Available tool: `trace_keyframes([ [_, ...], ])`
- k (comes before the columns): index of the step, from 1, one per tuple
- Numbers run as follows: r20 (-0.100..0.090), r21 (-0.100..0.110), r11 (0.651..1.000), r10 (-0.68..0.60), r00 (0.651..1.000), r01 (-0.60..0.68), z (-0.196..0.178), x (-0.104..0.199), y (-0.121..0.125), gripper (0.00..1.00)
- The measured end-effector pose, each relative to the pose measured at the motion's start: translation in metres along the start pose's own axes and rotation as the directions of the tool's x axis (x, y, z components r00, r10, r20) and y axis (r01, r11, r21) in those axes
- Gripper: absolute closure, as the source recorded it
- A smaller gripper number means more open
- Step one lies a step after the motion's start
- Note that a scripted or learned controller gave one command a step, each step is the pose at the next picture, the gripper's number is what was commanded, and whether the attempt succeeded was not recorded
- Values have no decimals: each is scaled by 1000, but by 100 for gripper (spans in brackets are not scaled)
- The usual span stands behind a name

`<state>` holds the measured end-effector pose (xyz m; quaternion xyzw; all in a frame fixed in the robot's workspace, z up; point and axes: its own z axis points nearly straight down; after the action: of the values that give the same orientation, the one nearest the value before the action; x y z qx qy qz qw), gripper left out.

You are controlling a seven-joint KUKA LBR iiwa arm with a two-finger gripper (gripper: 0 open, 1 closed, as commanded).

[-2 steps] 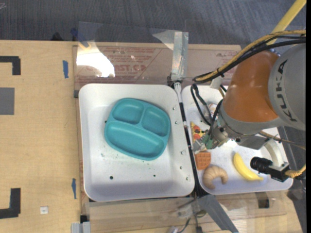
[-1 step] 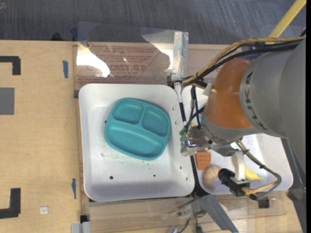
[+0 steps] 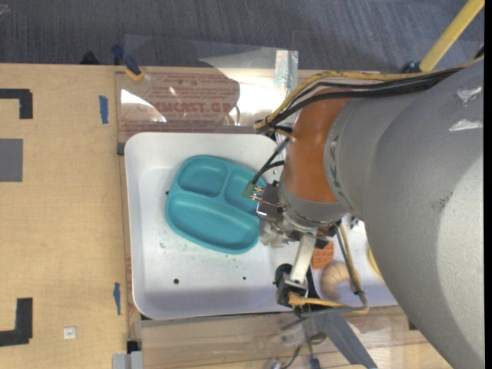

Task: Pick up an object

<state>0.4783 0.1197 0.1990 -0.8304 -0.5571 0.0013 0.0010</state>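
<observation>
Camera view looks down on my gripper [image 3: 270,233], low at the right edge of the teal divided plate [image 3: 211,206]. The plate lies flat in the left white bin [image 3: 146,267], toward its back. I judge I'm at that edge because a raised rim gives something to pinch. My wrist hides the grip, so I cannot tell whether it is open, closed or holding anything.
</observation>
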Motion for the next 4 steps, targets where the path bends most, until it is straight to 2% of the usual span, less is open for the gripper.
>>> trace_keyframes([
  [1,1,0,876,482,876,-482,10,56,-15,100],
  [2,-3,-1,678,735,678,-735,5,93,-30,100],
  [3,-3,-1,555,832,555,-832,7,97,-39,100],
  [4,-3,-1,784,621,784,-621,-76,93,-38,100],
])
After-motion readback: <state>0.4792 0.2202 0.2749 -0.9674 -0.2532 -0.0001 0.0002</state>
